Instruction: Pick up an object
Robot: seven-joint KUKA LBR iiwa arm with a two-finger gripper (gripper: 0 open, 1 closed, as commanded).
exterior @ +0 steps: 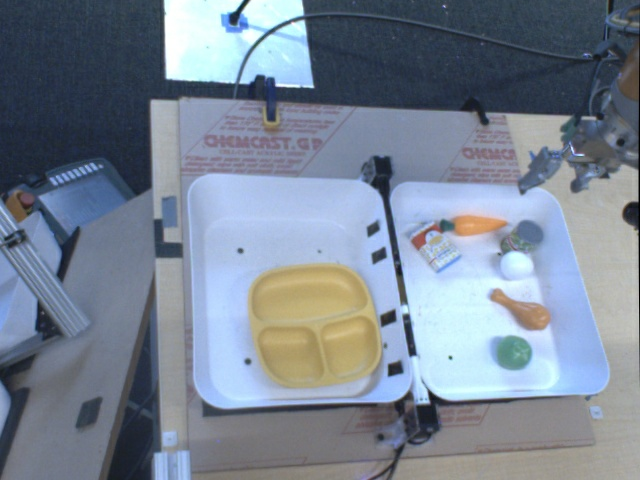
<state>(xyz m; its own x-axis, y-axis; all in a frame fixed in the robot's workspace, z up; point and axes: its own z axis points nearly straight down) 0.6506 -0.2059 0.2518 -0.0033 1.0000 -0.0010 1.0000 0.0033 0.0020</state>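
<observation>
My gripper [558, 168] hangs wide and empty above the right bin's [580, 268] far rim. The carrot [478, 225] lies nearest, apart from the box [437, 246]; I should descend centred over it, fingers straddling its width.

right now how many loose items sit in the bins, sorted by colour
orange: 2, carrot, drumstick
green: 1, round piece
white: 1, ball
grey: 1, lump
red and white: 1, small box
yellow: 1, divided tray
total: 7

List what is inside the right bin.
The right bin holds a carrot, small carton, white ball, grey-green object, drumstick and green ball. Nothing looks covered.
</observation>
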